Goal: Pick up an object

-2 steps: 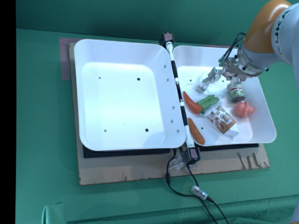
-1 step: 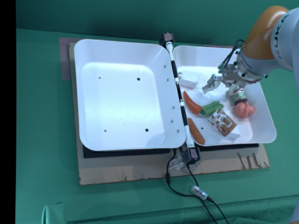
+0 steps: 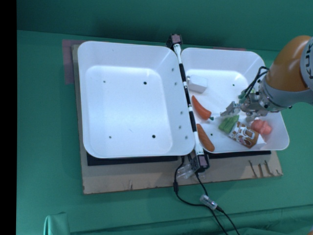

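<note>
Toys of light plastic lie in the right bin point(image 3: 222, 58); we judge the green piece point(image 3: 228, 123), just below our gripper point(image 3: 238, 111), rigid, slick and easy to pinch across its narrow width. Our arm point(image 3: 288, 72) reaches in from the right, wrist low over the bin, fingers spread apart and holding nothing.
</note>
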Robot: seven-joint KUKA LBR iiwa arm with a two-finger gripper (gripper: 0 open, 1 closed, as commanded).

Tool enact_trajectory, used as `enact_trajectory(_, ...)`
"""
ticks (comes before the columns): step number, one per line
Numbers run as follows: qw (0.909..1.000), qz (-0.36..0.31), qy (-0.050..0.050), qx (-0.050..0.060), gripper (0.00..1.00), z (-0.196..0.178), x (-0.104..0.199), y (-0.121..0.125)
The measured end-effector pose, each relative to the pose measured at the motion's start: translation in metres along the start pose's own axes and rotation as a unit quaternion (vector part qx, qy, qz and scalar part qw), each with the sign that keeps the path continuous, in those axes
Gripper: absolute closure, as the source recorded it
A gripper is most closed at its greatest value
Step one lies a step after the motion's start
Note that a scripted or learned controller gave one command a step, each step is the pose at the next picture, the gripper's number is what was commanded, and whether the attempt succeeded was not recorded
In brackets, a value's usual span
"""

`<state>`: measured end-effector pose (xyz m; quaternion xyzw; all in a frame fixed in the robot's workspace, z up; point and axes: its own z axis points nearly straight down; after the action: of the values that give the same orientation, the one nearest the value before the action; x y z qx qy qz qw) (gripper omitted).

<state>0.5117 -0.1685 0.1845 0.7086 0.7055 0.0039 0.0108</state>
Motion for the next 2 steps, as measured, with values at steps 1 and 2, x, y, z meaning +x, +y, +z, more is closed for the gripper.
enact_trajectory(1,1.0000,0.003,-0.002,-0.002,1.00,-0.0100,-0.0025,0.0021)
enact_trajectory(2,1.0000,0.003,-0.002,-0.002,0.00,-0.0100,-0.0025,0.0021)
